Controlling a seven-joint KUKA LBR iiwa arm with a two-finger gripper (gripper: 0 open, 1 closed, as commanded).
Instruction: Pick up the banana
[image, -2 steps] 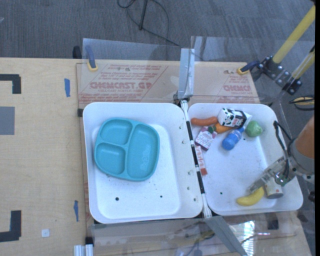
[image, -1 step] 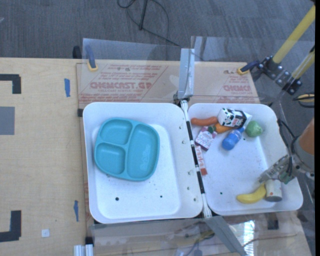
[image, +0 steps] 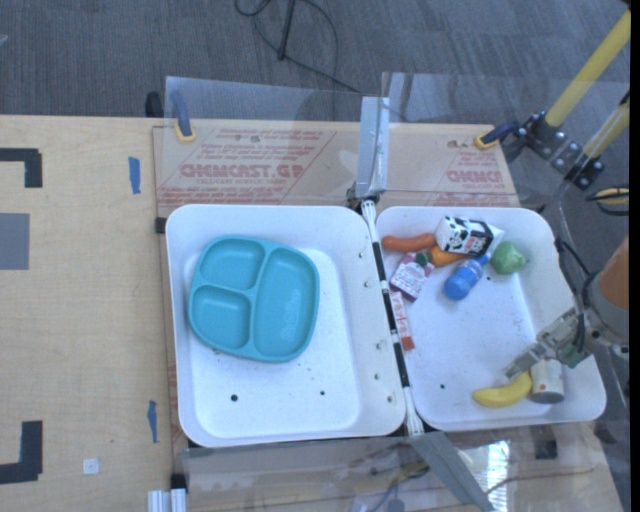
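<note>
Down in the right white bin (image: 590, 400), your gripper (image: 541, 372) sat touching the curved yellow banana (image: 502, 392); whether its fingers were clenched, you couldn't tell.

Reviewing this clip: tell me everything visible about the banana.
The small yellow curved banana looks smooth, like a plastic toy, and whole. It lies flat on the floor of the right shallow white bin, near its lower right corner, ends curving upward in the view. The end effector sits right at its right end; whether they touch cannot be told. Nothing else is near it.
</note>
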